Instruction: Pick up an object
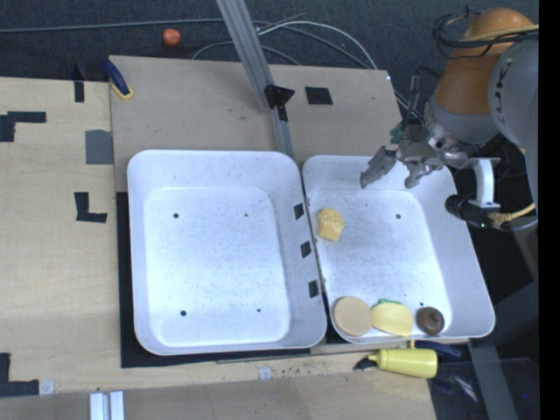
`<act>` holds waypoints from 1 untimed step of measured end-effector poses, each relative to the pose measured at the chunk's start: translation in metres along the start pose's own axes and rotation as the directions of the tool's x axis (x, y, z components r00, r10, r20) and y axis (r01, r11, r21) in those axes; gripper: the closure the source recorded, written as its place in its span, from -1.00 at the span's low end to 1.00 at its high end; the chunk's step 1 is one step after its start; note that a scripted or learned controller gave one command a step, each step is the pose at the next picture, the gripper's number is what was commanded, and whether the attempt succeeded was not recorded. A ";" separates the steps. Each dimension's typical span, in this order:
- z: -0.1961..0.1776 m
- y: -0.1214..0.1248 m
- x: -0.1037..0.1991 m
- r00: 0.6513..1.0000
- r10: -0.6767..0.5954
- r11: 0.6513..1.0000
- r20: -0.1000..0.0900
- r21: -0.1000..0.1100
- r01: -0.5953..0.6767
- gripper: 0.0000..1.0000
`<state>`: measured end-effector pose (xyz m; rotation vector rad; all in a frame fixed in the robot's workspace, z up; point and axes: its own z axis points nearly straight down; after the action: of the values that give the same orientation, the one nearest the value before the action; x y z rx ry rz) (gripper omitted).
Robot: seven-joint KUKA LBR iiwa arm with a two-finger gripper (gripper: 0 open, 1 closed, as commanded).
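Note:
My gripper (391,173) hangs over the far edge of the right bin (455,261), its two grey fingers spread open with nothing between them. A small lumpy yellow object (330,225) lies in the right bin near its left wall, below and left of the gripper. Along the bin's near edge sit a tan round disc (353,316), a yellow-green piece (393,317) and a small brown round object (429,320). The left bin (149,234) stands beside it.
A yellow bottle-like item (404,361) lies on the bench just outside the right bin's near edge. A grey metal pole (249,51) slants up from between the bins. Cables run behind the bench, and a small orange ball (171,36) lies far back left.

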<state>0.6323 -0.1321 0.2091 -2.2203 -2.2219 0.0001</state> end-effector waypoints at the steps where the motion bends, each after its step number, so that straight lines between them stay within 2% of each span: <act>1: 0.121 -0.050 -0.043 1.000 0.003 1.000 0.000 0.001 -0.003 -1.00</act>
<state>0.5819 -0.1750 0.0882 -2.2230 -2.2185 0.0018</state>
